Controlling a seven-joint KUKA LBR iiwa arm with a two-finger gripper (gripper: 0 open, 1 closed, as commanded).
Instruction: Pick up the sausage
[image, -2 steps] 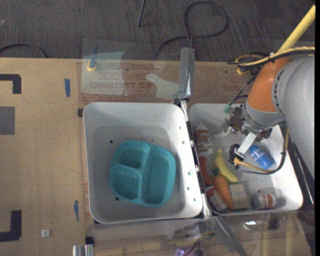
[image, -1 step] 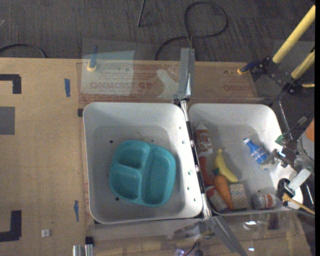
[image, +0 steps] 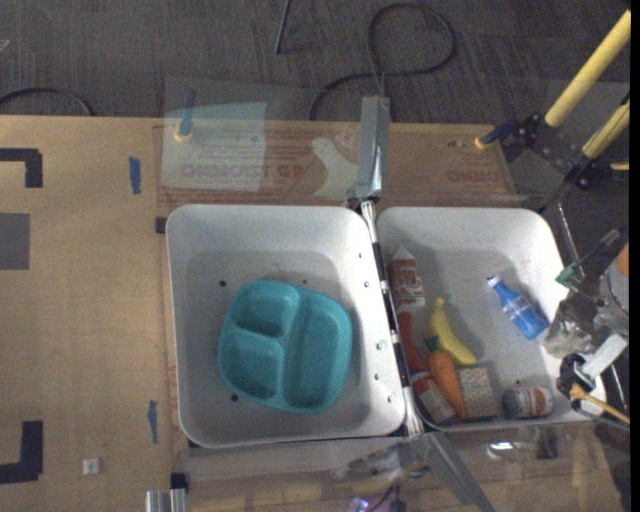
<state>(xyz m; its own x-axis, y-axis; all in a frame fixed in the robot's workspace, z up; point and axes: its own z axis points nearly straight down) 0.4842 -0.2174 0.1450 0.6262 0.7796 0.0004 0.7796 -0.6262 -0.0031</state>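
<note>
The sausage (image: 410, 342) is a reddish-brown stick lying along the left wall of the right bin (image: 470, 232), just below a small red and white carton (image: 405, 278). A yellow banana (image: 451, 336) and an orange carrot (image: 447, 380) lie right beside it. My gripper (image: 583, 345) hangs over the right rim of the same bin, far to the right of the sausage, near a blue bottle (image: 518, 308). Nothing shows between its fingers.
A teal divided plate (image: 287, 346) lies in the left bin (image: 200, 260). Near the right bin's front wall sit a tan speckled block (image: 478, 391), a small can on its side (image: 527, 402) and a small packet (image: 432, 402).
</note>
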